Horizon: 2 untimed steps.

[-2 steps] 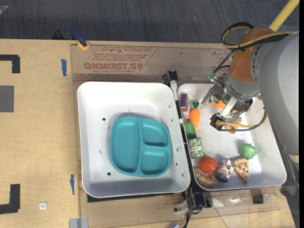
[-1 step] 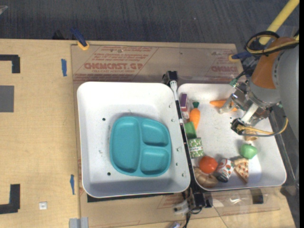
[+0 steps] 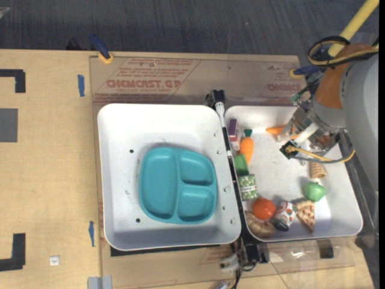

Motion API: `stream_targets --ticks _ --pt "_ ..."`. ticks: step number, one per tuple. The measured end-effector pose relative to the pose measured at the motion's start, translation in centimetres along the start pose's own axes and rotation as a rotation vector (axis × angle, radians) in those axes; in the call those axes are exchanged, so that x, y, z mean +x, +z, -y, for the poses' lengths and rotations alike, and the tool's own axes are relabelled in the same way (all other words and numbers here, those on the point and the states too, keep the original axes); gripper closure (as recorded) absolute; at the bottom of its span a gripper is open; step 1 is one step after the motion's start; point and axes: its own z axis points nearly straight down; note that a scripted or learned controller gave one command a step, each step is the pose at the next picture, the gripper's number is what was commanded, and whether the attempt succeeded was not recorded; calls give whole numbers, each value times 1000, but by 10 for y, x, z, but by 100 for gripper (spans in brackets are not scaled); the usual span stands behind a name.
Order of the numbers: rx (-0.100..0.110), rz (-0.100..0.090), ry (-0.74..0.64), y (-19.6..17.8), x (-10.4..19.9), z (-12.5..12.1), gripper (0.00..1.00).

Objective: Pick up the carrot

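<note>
The carrot point(image 3: 246, 148) is a small orange toy with a green leafy end, lying along the left wall of the right bin point(image 3: 337, 221). My gripper point(image 3: 296, 142) hangs over the upper right part of that bin, a hand's width to the right of the carrot and not touching it. A small orange piece point(image 3: 275, 130) lies just left of the gripper. The arm's orange band point(image 3: 328, 89) sits above the wrist.
The left bin point(image 3: 120, 179) holds a teal divided plate point(image 3: 178, 185). Near the carrot are a purple item point(image 3: 232, 127) and a green box point(image 3: 247, 185). A red tomato point(image 3: 263, 208), a pizza slice point(image 3: 305, 214), a green toy point(image 3: 314, 191) and a shell-like piece point(image 3: 317, 171) fill the bin's lower part.
</note>
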Motion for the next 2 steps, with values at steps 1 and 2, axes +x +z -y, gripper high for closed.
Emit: stream_targets --ticks 1,2 --pt "10 21 28 -14 60 46 0" --pt "1 12 23 -26 64 45 100"
